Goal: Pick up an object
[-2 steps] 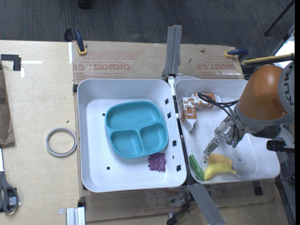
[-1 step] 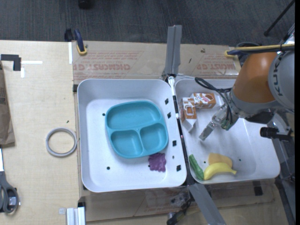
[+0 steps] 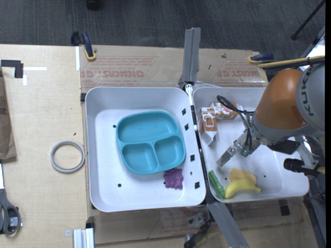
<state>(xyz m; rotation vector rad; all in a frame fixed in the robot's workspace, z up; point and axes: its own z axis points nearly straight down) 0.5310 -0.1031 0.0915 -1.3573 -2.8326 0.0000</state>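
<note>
On the bench (image 3: 41, 112), left of the left bin, a roll of tape (image 3: 68, 156) lies flat, with scissors (image 3: 9, 217) near the bench's front-left corner. The left bin (image 3: 98, 138) holds a blue divided plate (image 3: 151, 142) with three compartments, and a purple bunch of grapes (image 3: 174, 178) just off the plate's front right corner, touching or nearly touching its rim. In the right bin (image 3: 289, 187), an orange and white snack packet (image 3: 217, 117) lies near the wall shared with the left bin; a green pepper (image 3: 215, 184) lies at the front beside that wall, and a yellow banana (image 3: 242, 184) lies just right of the pepper. The claw (image 3: 231, 155) hangs above the banana, between it and the packet, its two fingers slightly parted and gripping nothing.
</note>
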